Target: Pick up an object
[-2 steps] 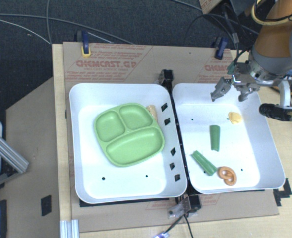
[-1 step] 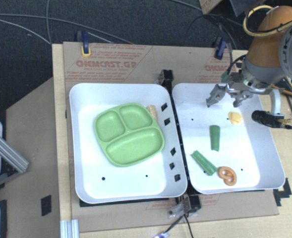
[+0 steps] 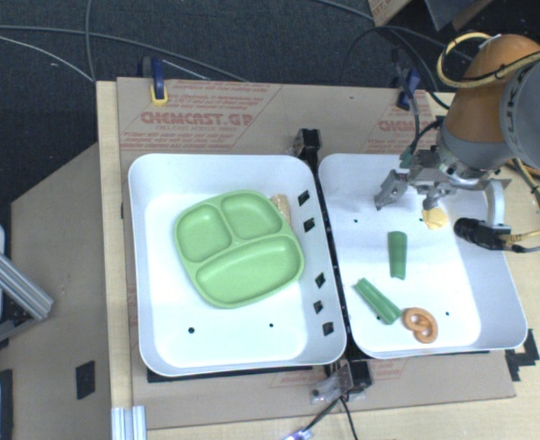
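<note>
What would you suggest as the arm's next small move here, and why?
Probably shift the claw toward the near side of the right bin and lower it over the upright-lying green cylinder. The claw hovers at the bin's far end with nothing visibly held, and that cylinder lies apart from the other green piece and the pretzel.

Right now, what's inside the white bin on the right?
Inside the right white bin lie two green sticks, a brown pretzel-shaped piece and a small yellow piece. The grey arm's gripper covers whatever lies beneath it.
</note>
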Action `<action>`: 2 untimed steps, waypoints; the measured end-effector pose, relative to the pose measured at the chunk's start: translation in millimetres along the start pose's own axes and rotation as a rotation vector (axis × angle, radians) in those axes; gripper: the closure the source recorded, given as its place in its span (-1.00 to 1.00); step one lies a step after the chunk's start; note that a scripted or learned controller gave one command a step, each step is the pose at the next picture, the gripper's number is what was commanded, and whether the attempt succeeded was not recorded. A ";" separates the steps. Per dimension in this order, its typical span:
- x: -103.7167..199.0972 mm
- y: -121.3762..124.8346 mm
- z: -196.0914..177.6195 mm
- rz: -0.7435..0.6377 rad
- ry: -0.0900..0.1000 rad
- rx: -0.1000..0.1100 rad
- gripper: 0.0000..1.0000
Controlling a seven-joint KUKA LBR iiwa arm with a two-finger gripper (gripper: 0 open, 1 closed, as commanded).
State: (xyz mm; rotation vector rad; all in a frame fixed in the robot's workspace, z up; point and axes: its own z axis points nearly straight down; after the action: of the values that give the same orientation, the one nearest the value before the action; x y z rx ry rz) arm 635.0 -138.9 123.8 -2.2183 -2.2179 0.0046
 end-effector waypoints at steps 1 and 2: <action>0.3 1.5 -14.0 -0.001 0.000 -0.006 1.00; 3.5 5.2 -78.8 -0.002 -0.002 -0.013 1.00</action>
State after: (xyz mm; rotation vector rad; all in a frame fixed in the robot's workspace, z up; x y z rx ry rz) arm 640.6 -135.5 202.5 -2.2243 -2.2274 -0.0071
